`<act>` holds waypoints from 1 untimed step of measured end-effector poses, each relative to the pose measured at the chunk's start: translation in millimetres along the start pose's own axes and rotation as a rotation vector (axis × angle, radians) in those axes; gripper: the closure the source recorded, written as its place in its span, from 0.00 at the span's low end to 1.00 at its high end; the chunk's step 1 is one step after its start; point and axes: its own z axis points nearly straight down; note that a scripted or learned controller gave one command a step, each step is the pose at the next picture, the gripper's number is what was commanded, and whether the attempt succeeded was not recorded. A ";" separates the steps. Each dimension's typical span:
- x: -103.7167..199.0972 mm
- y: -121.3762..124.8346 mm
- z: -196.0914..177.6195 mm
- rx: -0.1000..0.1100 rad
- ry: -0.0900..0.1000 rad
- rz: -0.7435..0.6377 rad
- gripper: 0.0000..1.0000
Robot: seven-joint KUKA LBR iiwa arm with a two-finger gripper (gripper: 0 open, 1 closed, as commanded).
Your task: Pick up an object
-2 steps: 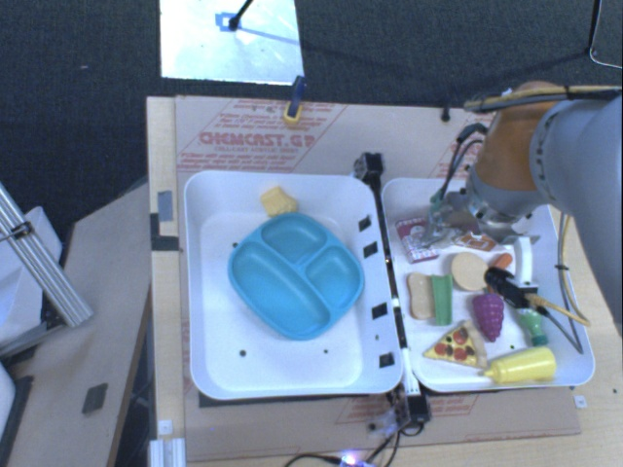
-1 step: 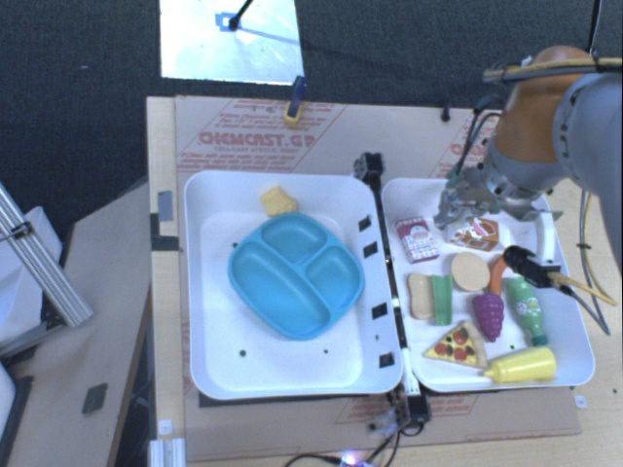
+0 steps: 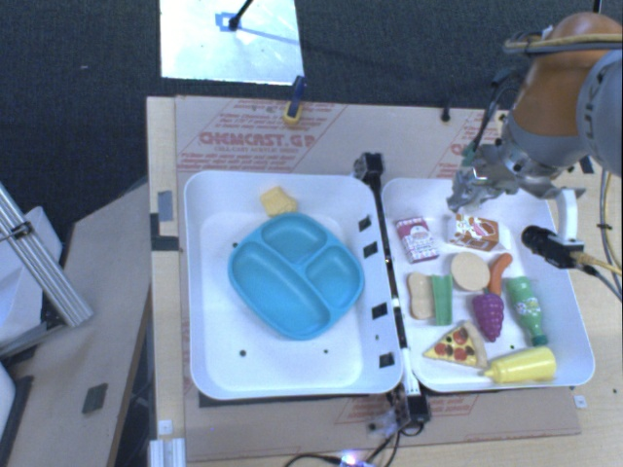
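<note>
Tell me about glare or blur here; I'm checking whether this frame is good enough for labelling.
Camera view: the pale panel beyond the bench is washed out by glare; both white bins are bright but evenly lit, with soft shadows; the blue tray and toy foods such as the pizza slice are sharp enough to label; the gripper looks slightly soft.
</note>
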 end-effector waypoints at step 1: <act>51.3 -15.1 6.6 0.007 0.002 -0.003 1.00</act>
